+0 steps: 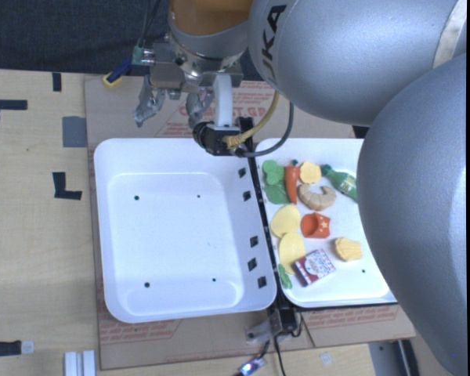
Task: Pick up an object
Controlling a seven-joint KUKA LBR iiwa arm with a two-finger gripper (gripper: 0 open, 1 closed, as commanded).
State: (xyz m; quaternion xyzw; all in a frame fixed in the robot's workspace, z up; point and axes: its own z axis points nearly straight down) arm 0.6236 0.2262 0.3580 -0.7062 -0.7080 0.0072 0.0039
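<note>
We see the two-finger gripper hanging above the far edge of the left shallow white plastic bin, over the brown cardboard sheet that lies under both bins on the bench. Its fingers stand spread apart with nothing between them, so no object is held.

Everything worth picking lies in the right shallow white plastic bin, well apart from the gripper. There we count a small orange toy carrot, a green leafy toy piece, a tan curled toy shrimp, a green toy bottle, a small yellow round piece, a red toy pepper, two pale yellow rounded pieces, a yellow ridged toy and a red-and-white printed packet. They lie crowded, several touching.

We judge that the pick has not begun: the arm sits at a start or transit pose, away from the cluster. The next move calls for carrying the gripper to the right, over the dividing rims, choosing one piece with free sides, perhaps the ridged yellow toy or the packet at the cluster's near edge, lining the fingers across its narrow width and descending with them open. The crowding near the carrot may cause a miss or a double grab.
</note>
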